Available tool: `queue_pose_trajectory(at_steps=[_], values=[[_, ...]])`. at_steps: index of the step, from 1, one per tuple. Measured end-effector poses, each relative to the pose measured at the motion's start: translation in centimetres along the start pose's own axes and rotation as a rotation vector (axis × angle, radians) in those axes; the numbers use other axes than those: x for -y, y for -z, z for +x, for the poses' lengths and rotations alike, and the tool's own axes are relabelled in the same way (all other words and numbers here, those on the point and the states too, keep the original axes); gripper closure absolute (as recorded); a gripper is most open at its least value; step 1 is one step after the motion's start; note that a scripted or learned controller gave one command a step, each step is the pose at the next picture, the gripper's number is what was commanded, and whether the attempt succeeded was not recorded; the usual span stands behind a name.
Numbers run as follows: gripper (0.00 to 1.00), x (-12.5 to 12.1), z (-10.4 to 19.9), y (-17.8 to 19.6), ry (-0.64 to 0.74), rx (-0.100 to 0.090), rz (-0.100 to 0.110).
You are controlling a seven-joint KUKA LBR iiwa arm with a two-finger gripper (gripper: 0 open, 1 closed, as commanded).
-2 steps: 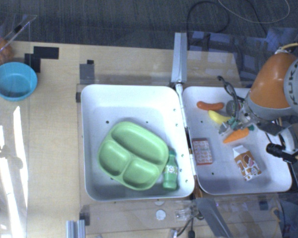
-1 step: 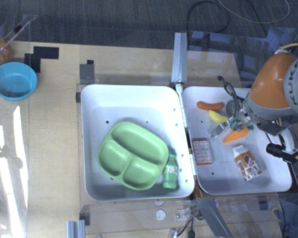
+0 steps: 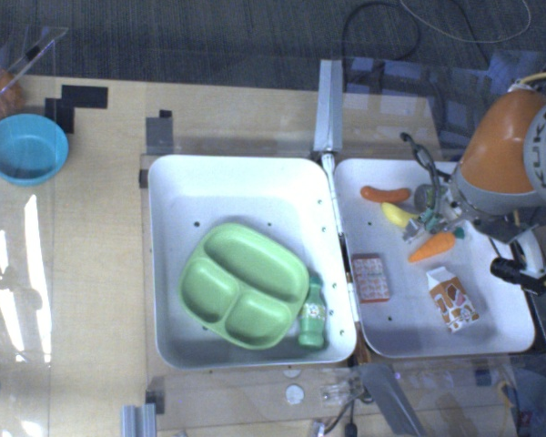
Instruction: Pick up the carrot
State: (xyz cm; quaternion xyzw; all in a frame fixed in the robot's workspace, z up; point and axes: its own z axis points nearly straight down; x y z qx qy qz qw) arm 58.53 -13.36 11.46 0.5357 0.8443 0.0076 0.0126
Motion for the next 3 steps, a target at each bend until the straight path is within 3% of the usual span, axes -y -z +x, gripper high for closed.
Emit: queue_pose_trajectory(at_steps=[1, 2, 3], values=[[0.00, 0.0, 0.0, 0.0, 0.000, 0.000, 0.000], [0.00, 0.4, -6.9, -2.7, -0.221, -0.005, 0.020], [0.00, -4.3, -2.2, -2.9, -0.014, -0.014, 0.032]])
